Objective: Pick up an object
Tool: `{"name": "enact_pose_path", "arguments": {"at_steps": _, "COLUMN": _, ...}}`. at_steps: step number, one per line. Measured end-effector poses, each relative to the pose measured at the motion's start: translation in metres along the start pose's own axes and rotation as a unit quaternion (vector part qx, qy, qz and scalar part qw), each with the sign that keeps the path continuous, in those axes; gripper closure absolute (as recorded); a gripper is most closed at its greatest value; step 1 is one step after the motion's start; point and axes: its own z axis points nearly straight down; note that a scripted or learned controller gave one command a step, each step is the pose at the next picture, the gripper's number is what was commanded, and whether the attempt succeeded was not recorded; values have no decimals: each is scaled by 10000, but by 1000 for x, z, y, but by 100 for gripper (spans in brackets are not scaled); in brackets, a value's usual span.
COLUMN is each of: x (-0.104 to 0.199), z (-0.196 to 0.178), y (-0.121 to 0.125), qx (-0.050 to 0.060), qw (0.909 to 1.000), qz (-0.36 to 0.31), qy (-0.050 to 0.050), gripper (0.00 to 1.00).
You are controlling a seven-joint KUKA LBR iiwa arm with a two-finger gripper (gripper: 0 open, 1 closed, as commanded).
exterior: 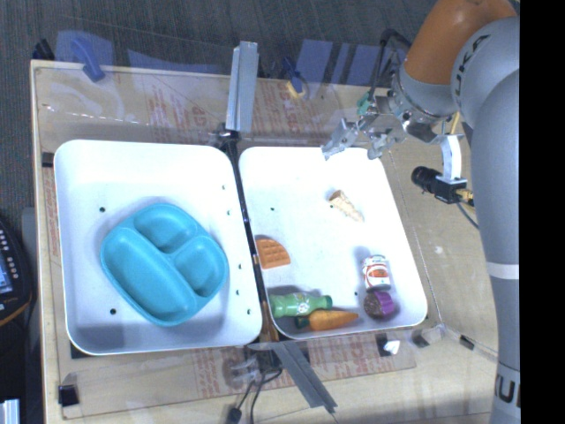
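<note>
Claw poised over the far rim of the right bin, spread and holding nothing.

The table [132, 113] carries two bins; the left bin [79, 175], well left of the claw [360, 140], holds a blue tray [163, 261]. In the right bin [300, 170], the pale wedge [345, 205] lies nearest below the claw; carrot [333, 320], green bottle [298, 305], orange slice [272, 253], can [377, 273] and purple ball [380, 304] lie well beyond. Risk: crowded corner items probably block finger entry, causing a miss.
</note>
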Motion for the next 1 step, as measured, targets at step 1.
{"name": "enact_pose_path", "arguments": {"at_steps": 1, "x": 1, "z": 67, "y": 0, "qx": 13, "qw": 10000, "qz": -6, "qy": 2, "gripper": 0}}
